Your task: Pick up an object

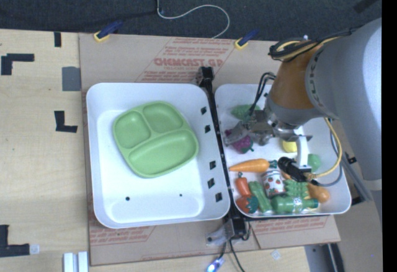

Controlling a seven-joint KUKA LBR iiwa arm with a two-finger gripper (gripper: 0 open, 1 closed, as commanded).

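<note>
While the arm point(322, 91) reaches in from the right over the right bin point(338, 206), its gripper point(255, 128) sits low in the upper left part of that bin, dark and tangled with cables, and whether it is spread or pressed together cannot be told from this angle. Just beside it to the left lies a small purple piece point(239, 139), apparently touching or nearly under the tip, with a green leafy piece point(240, 111) a little above. Nothing can be seen pinched in the gripper.

Below the gripper, a carrot point(249, 166) lies with its long axis running left to right, its pointed end toward the bin's divider point(214, 140). It is near but apart from the tip. Further down, a crowd of toy foods point(276, 196) fills the lower edge, packed touching one another.

Judging by position, the purple piece is the likeliest target, since it lies nearest, slightly left and down of the tip. A green divided plate point(155, 137) rests in the left bin point(99, 140), well apart.
</note>
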